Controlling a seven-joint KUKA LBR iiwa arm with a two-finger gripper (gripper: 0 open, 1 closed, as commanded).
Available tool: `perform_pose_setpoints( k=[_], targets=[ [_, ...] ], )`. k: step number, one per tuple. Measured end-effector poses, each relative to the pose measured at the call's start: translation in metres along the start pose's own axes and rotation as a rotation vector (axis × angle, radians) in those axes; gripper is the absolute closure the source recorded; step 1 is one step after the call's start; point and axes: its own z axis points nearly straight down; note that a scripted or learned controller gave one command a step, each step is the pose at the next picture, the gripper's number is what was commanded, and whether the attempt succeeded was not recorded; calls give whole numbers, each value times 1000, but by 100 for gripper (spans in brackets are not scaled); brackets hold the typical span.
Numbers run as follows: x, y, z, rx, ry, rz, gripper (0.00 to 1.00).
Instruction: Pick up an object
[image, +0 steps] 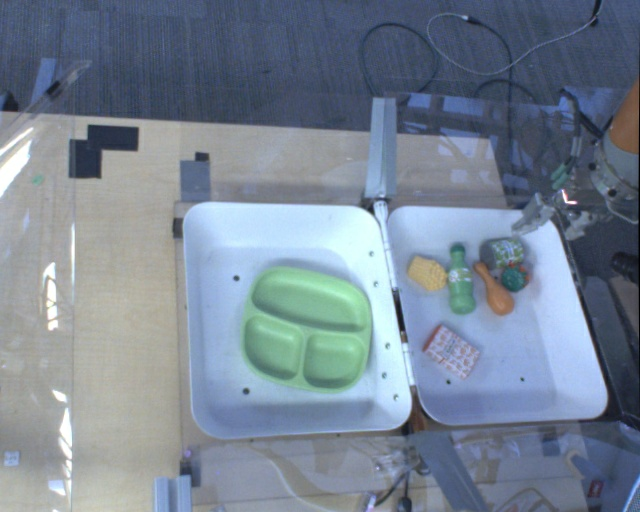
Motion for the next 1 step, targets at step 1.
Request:
perform_pose_setpoints(
  k=[1],
  targets=[
    [-1,15,143,-3,-1,-37,0]
  ],
)
